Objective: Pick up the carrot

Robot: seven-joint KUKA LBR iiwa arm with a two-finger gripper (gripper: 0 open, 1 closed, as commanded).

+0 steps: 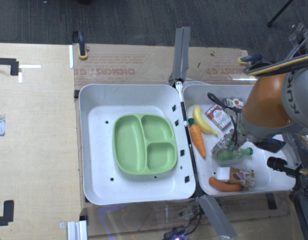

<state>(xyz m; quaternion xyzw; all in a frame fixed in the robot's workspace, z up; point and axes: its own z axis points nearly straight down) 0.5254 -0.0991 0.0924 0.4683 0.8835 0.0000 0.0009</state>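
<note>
- Carrot (196, 140) lies in the right bin (274, 186), close to its left wall, green top pointing away from the camera.
- Banana (203, 120) sits just beside the carrot's top.
- Gripper (228, 145) hangs low over a green bottle (234, 153) (right of the carrot, apart from it); whether its jaws are wide or narrow, I cannot tell.
- Sausage (225, 184) lies near the bin's front.
- Green tray (144, 144) rests in the left bin (93, 134).

Matt green plastic tray (143, 144); smooth white plastic bins (93, 134); wooden bench (33, 134).
</note>
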